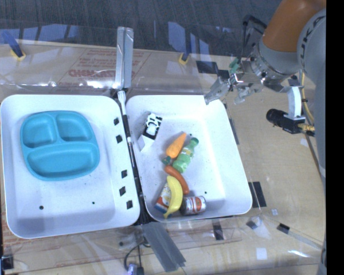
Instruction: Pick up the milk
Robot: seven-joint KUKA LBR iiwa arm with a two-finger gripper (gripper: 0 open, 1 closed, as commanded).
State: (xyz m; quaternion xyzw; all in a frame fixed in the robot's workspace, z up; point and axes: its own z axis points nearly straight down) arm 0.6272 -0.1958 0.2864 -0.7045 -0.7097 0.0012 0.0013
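From my station, the gripper (221, 91) hangs over the upper right corner of the right bin (229, 153), at about one o'clock from the bin's middle. Its two fingers stand slightly apart, with nothing between them and nothing touching them. The grey arm (292, 33) with its orange band reaches in from three o'clock.

Open floor lies across the upper right part of the right bin, directly below the gripper. The clutter sits toward the centre and lower edge: a carrot (175, 145), a green bottle (185, 154), a banana (173, 197) and a can (194, 204) near the six o'clock rim.

The milk (152, 126), a small black-and-white carton, lies in the upper left of the right bin, at roughly ten o'clock from the bin's centre, near the divider wall and apart from the carrot. Its long axis runs about from one o'clock to seven o'clock.

The left bin (11, 199) holds a blue divided tray (59, 144).
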